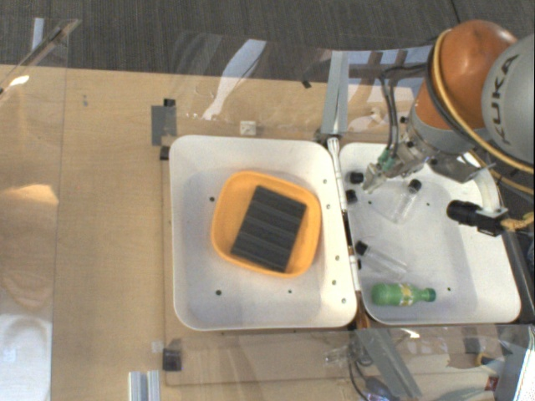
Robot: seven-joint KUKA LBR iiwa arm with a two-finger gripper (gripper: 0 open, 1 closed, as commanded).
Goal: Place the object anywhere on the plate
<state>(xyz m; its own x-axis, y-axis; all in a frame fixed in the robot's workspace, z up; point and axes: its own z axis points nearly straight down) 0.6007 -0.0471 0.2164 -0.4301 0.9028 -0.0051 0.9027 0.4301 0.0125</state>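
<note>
Two white bins sit side by side on the wooden bench. Nearest, a green bottle (403,293) lies well below the gripper (374,176); whether its fingers are parted cannot be told. Left of them, a dark ridged block (269,227) rests on the orange plate (224,224).

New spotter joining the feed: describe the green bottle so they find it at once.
Look at the right bin of the two white bins. Along its near edge lies a small green bottle on its side, cap pointing right. It is the sole green thing there, well apart from the end effector.
</note>
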